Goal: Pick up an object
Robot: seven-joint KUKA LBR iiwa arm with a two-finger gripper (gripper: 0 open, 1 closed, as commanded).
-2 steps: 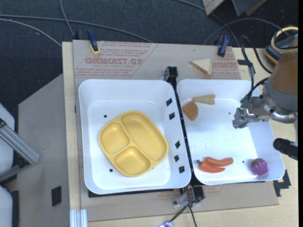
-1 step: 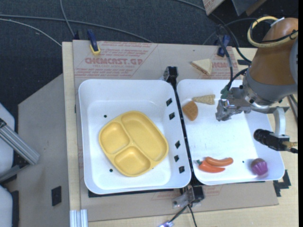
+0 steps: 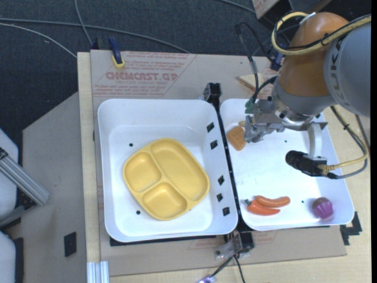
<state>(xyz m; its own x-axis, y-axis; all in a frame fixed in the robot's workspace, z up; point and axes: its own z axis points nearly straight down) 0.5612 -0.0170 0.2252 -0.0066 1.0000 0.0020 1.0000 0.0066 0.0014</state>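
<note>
The table [image 3: 147,78] sits on dark carpet, a cardboard sheet under two white bins set side by side, cables trailing around it. In the camera view, the left bin [image 3: 109,158] holds a yellow divided plate [image 3: 166,177] lying flat near its middle. The right bin [image 3: 277,164] is where I am working: my pincer [image 3: 254,131] hangs low over its upper left part, just beside a small tan-orange piece [image 3: 236,138] that lies against the bin's inner wall. My wrist covers the fingertips from above, so I cannot tell how far apart they stand, nor whether anything sits between them; the tan-orange piece looks to be resting on the bin floor, not lifted. Well apart from me, along the near edge, lie an orange-red carrot-like toy [image 3: 268,204] and a purple toy [image 3: 322,207], both untouched. By my judgement the pick is not yet made: I am at the approach to the tan-orange piece, with closing, gripping and lifting all left to do.
</note>
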